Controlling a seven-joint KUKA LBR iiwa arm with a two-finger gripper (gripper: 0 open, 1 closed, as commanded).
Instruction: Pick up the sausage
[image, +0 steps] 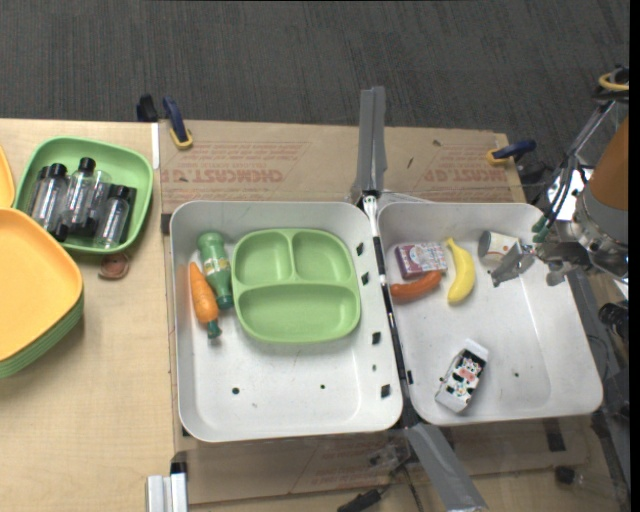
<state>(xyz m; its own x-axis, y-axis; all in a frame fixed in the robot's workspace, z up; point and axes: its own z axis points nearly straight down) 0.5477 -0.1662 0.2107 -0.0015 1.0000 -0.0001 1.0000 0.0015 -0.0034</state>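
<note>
Sausage (415, 287) lies in right bin (520, 385), near its left wall, touching purple packet (420, 259). Likely light, smooth, rounded, slippery; pinch across midsection. Hand (515, 260) near bin's far right corner, spread, holding nothing.

Sausage (415, 288) hemmed by packet (420, 259), banana (460, 271)
</note>
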